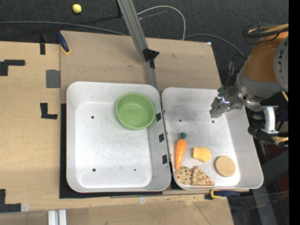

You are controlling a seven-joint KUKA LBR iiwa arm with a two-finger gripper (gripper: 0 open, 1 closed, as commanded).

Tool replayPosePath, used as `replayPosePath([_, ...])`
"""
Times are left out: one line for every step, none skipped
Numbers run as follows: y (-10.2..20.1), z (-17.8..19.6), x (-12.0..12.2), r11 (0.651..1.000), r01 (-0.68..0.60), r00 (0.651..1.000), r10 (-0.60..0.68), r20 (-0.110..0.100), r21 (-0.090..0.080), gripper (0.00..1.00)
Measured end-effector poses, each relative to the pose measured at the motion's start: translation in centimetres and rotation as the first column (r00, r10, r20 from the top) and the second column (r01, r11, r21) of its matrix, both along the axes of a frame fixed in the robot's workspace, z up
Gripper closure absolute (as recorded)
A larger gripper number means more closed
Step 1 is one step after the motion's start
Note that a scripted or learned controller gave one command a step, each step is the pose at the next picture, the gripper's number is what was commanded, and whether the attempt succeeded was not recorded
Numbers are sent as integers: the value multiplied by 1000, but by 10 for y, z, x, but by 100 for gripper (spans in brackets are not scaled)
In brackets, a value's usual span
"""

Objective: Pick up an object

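The claw hangs at the right bin's upper edge; whether it is apart or together cannot be told. The carrot, lower centre of that bin, looks light, stiff and smooth; gripping across its thick middle seems safest.

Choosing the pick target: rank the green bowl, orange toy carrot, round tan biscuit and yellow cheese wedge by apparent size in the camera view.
1. Green bowl, clearly largest.
2. Orange toy carrot, long but thin.
3. Round tan biscuit and yellow cheese wedge: look alike, left unranked.
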State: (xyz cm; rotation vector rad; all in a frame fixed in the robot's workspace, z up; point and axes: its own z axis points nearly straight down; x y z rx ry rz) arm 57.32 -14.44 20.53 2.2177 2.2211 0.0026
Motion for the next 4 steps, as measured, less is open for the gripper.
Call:
replayPosePath([59, -5, 7, 1000, -6, 1000, 6, -4, 3, 100])
replayPosePath([112, -11, 21, 1000, -6, 1000, 6, -5, 3, 100])
replayPosePath([156, 0, 37, 1000, -5, 1000, 5, -3, 3, 100])
replayPosePath([211, -5, 45, 1000, -5, 1000, 5, -5, 3, 100])
